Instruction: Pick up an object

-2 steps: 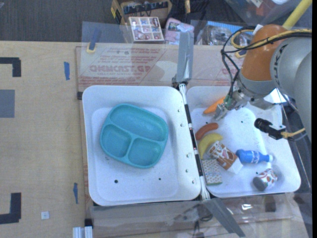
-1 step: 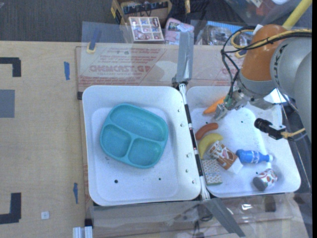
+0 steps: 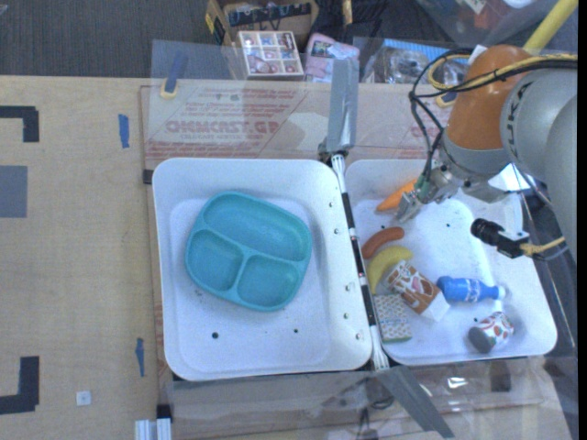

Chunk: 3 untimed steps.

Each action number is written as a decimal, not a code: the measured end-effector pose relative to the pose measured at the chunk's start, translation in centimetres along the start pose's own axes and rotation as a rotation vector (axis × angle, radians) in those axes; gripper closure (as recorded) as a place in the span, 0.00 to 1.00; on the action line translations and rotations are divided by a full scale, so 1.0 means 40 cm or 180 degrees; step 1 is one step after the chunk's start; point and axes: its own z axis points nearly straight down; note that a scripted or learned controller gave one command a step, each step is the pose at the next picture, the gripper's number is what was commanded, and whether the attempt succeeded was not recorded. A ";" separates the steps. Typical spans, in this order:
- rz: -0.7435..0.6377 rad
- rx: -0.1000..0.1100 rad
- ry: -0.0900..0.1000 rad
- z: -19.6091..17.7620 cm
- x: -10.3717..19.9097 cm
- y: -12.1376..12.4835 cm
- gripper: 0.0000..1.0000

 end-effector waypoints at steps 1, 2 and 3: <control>0.0000 0.0000 0.0000 0.000 0.000 0.000 0.00; 0.0000 0.0000 0.0001 0.000 0.000 0.000 0.00; 0.0000 -0.0001 0.0001 0.000 0.000 0.000 0.00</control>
